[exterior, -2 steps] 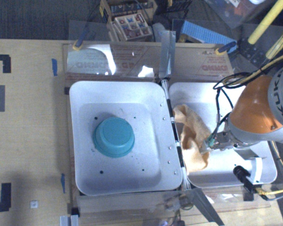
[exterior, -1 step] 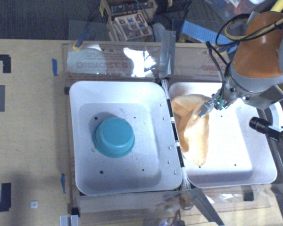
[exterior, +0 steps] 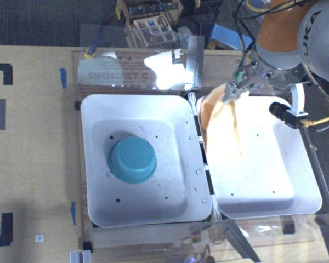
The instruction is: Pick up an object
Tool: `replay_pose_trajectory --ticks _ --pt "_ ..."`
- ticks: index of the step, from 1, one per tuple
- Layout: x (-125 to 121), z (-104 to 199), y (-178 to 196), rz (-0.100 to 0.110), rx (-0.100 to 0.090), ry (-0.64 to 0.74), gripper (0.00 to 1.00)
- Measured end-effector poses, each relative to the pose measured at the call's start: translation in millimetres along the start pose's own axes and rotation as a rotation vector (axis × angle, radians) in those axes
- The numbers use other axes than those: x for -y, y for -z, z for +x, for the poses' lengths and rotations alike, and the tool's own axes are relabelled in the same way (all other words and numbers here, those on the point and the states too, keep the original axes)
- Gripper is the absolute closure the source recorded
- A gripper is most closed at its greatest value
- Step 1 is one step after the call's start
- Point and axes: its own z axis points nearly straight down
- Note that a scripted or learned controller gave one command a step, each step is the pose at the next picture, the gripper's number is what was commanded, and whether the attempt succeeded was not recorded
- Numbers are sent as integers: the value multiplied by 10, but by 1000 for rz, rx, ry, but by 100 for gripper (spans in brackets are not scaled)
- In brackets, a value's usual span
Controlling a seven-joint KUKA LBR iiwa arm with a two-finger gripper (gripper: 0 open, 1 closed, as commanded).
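Note:
A thin, pale orange cloth [exterior: 222,126] lies at the far left corner of the right bin [exterior: 274,169]. Its top is drawn up into a peak that meets the tips of my gripper [exterior: 232,93]. The fingers are shut on that peak, and the rest of the cloth hangs and trails down over the bin floor. The grey arm with its orange band [exterior: 288,15] comes in from the upper right. In the left bin [exterior: 93,147], a teal bowl [exterior: 132,158] sits upside down, well away from the gripper.
The two bins meet at a ridge [exterior: 203,152] just left of the cloth. A black fitting [exterior: 282,114] on the arm juts over the right bin's far edge. A shiny panel [exterior: 131,70] and boxes [exterior: 148,21] stand behind the bins.

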Motion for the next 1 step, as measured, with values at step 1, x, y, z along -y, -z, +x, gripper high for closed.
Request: replay_pose_trajectory --ticks 1 --pt "82 -108 -43 1 -3 441 100"
